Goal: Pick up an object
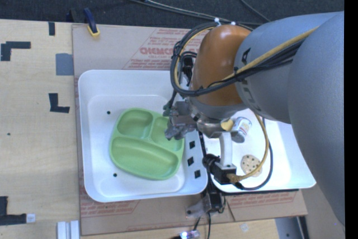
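A light green divided plate (142, 145) lies in the left white bin (92, 92), toward its right side. My gripper (174, 127) hangs over the plate's right rim, reaching down from the grey arm with the orange band (221, 67). The arm hides much of the right bin (296, 168), where a small white bottle with a yellow cap (239, 127) and a round tan cookie-like disc (250, 163) lie.
Black cables (184, 64) loop around the wrist and hang down over the wall between the bins. Both bins rest on a cardboard sheet (123, 45) on the wooden bench. A blue and yellow clamp (91, 23) sits at the cardboard's far left corner.
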Available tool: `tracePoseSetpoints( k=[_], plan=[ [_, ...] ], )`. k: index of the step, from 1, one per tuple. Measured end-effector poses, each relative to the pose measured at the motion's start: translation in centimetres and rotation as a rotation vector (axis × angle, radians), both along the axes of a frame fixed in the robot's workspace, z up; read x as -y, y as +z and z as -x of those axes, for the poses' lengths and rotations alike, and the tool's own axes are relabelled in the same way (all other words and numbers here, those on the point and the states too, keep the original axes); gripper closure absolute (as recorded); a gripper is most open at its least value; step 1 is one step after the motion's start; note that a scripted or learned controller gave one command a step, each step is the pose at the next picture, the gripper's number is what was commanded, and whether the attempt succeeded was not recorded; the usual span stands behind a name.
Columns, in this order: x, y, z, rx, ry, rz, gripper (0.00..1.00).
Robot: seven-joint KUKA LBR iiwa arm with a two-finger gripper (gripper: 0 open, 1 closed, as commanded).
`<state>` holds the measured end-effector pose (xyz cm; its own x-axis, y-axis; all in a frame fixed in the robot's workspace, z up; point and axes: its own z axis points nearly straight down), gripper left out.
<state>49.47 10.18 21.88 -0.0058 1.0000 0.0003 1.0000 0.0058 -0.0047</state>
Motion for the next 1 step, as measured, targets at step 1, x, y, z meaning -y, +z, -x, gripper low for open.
tracePoseSetpoints(
  k=[1],
  plan=[
    [0.27,0.10,-0.09,0.002,-0.003,0.001,0.00]
  ],
)
